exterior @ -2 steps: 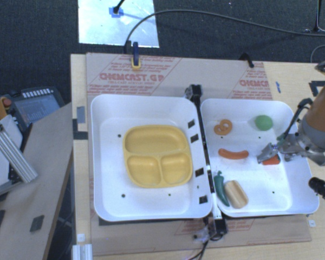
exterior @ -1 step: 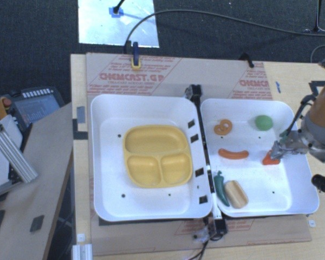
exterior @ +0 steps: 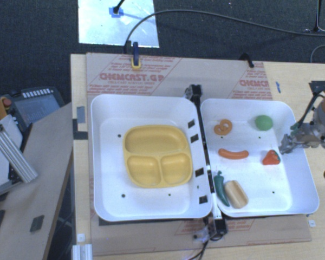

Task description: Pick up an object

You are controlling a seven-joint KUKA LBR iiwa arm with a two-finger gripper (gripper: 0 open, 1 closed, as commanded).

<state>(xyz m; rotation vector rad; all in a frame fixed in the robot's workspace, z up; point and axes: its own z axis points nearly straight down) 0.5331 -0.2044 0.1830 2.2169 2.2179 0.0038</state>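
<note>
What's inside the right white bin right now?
The right bin holds a pretzel, a green ball, a hot dog sausage, a red strawberry-like piece, a green pepper and a bread roll. The gripper hides part of the rim.

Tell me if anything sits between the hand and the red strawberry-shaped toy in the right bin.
Nothing visible does. The hand hangs at the right bin's right wall, and the red strawberry-shaped toy lies just beside it, down and to the view's left, with bare white floor between them.
</note>
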